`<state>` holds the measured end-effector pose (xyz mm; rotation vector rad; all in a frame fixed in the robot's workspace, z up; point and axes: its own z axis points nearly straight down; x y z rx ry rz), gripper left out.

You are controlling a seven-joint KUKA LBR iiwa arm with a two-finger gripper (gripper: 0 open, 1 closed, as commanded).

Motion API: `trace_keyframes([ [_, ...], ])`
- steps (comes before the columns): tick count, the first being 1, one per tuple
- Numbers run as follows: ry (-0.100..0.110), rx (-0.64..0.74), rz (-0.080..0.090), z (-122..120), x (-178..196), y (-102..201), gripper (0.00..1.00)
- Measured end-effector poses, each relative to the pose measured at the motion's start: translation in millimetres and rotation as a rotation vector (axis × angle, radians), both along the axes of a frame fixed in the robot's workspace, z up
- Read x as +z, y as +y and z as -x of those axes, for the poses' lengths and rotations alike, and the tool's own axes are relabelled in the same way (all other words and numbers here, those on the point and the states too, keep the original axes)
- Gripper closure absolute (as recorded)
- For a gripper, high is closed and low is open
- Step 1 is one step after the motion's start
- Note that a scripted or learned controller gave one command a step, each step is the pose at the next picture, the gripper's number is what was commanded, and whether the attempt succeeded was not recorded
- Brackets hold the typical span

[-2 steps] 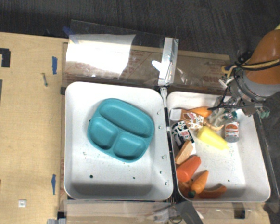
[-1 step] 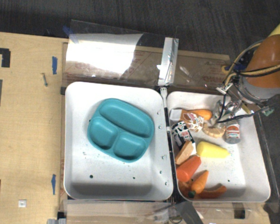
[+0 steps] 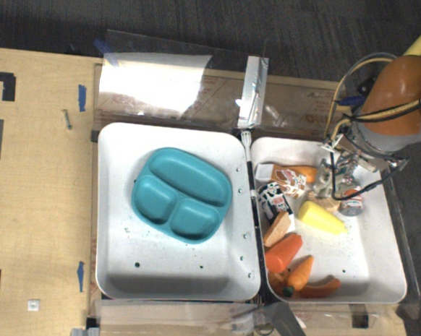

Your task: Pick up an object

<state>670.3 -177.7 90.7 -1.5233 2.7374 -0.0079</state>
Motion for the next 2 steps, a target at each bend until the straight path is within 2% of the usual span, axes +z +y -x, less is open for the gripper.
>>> trace_keyframes([
  [1,0.003,0.181,0.004,1.0,-0.4,46.5,1.0],
  [2,-0.011,0.12,0.003,-0.8,134.4,51.8,1.0],
])
